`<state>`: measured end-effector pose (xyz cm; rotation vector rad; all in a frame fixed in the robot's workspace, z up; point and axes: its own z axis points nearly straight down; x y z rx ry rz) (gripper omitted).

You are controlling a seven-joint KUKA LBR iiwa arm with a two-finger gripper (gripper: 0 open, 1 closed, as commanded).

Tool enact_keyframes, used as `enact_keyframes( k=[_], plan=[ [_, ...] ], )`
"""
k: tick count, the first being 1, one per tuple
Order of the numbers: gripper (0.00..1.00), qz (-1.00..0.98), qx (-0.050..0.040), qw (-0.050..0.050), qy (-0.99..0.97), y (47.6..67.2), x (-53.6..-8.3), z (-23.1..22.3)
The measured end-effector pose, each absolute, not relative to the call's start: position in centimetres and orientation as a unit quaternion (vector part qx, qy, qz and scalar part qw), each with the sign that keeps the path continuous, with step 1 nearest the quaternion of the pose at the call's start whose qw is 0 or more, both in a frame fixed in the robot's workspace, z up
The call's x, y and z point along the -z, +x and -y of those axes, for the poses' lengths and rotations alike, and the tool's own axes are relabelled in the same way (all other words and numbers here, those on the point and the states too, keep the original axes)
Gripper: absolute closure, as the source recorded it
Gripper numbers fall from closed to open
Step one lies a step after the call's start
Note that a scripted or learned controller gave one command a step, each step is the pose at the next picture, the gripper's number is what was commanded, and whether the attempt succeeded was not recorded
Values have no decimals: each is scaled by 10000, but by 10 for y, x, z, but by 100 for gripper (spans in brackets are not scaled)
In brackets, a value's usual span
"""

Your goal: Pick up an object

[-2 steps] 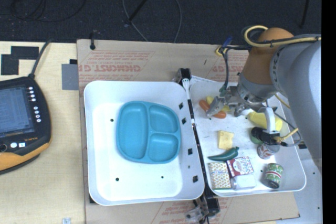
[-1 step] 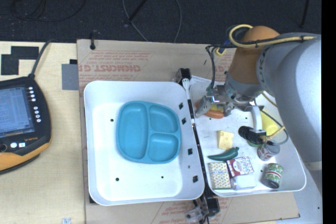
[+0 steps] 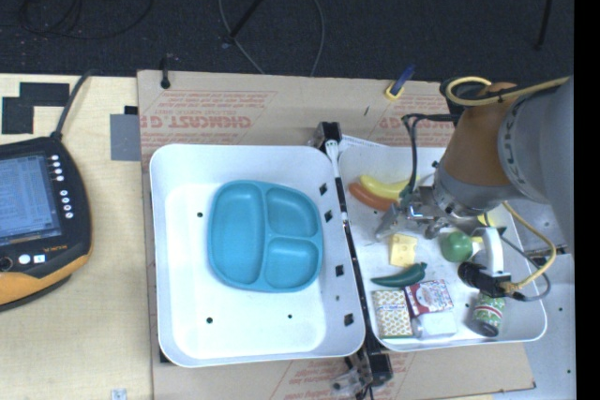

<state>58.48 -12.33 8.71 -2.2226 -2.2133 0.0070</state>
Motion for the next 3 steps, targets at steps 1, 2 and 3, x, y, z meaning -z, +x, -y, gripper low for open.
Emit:
enact_keyframes(
  k=[1,2,3],
  plan=[
    [0,7063,-5,18,-7080,544,-88,96],
    [0,7081,13,-13,-7061,639,-90,90],
    [0,7064,-13,4,-7078,643,-87,136]
  ],
)
